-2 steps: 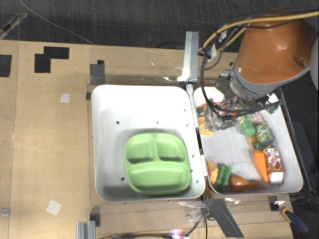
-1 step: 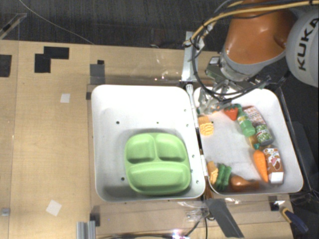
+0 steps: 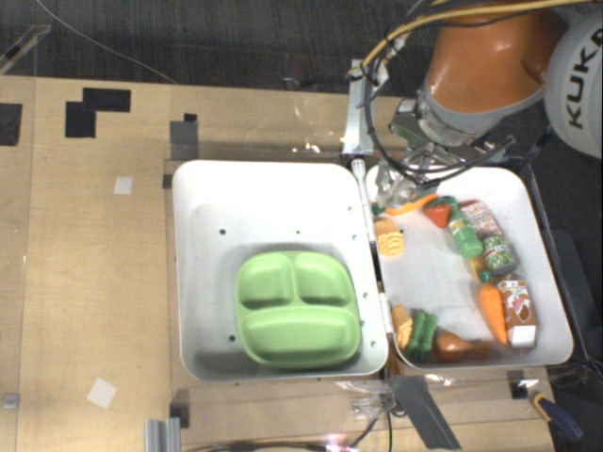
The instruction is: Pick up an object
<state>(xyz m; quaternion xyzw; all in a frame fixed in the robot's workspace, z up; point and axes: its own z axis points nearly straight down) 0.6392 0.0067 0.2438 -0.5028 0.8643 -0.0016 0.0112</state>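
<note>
On the bench [image 3: 85, 281], two shallow white bins sit side by side. Inside the left bin [image 3: 203, 215] lies a green tray [image 3: 297, 309] with three compartments, set toward the near right part of the bin and close to the wall shared with its neighbour.

Over the far left corner of the right bin [image 3: 537, 215] hangs the arm [image 3: 490, 55], its orange band and grey body covering most of the wrist. Below it, the gripper [image 3: 415, 172] sits low over that corner, tangled in view with cables and metal parts; whether it is wide, narrow or holding anything cannot be told.

Small toy foods are scattered in the right bin. Just beneath the gripper lies a thin orange piece [image 3: 415, 205], and beside it a red piece [image 3: 439, 213]. Against the left wall rests a yellow corn cob [image 3: 389, 241]. Down the right side runs a line of things: a green bottle [image 3: 465, 237], a pinkish packet [image 3: 480, 218], a green can [image 3: 499, 254], a carrot [image 3: 492, 313] and a brown carton [image 3: 518, 314]. At the near wall sit a small yellow piece [image 3: 403, 328], a green vegetable [image 3: 422, 333] and a brown sausage-like piece [image 3: 457, 345], all close together.
</note>
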